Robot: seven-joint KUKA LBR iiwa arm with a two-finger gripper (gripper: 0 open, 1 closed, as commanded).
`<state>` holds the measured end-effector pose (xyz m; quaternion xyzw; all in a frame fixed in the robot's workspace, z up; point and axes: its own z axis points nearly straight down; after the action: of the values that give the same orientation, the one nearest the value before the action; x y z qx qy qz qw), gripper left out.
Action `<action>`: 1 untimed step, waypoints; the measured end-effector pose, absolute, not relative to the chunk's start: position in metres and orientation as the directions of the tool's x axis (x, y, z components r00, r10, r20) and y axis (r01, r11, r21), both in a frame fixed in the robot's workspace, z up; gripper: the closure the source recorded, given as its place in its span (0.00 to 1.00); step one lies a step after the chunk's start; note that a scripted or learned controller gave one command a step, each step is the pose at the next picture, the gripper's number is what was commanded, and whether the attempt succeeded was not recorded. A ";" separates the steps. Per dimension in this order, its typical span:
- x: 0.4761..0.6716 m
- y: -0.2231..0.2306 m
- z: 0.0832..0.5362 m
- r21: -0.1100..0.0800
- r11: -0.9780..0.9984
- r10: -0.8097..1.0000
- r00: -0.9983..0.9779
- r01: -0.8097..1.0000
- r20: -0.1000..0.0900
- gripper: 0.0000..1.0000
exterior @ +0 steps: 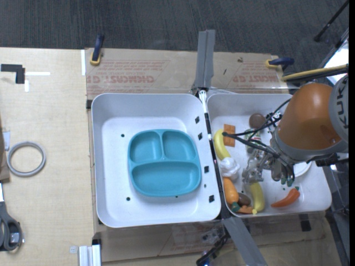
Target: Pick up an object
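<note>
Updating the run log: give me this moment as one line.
arm: over right bin | gripper: low among toy food, nothing seen held | nearest: banana | left bin: teal divided plate

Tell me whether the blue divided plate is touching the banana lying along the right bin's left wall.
Apart. The camera view shows the blue divided plate in the left bin, while the banana lies in the right bin, with both bins' walls between them.

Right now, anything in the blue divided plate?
Empty. All three compartments of the blue divided plate show bare blue; it lies flat in the left bin.
</note>
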<state>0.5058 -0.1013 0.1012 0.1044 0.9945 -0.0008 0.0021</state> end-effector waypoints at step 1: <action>0.479 -0.178 0.146 -0.001 0.995 -0.101 -0.995 -0.101 -0.004 1.00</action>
<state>0.4791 -0.1777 0.1456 -0.0507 0.9987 -0.0003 0.0020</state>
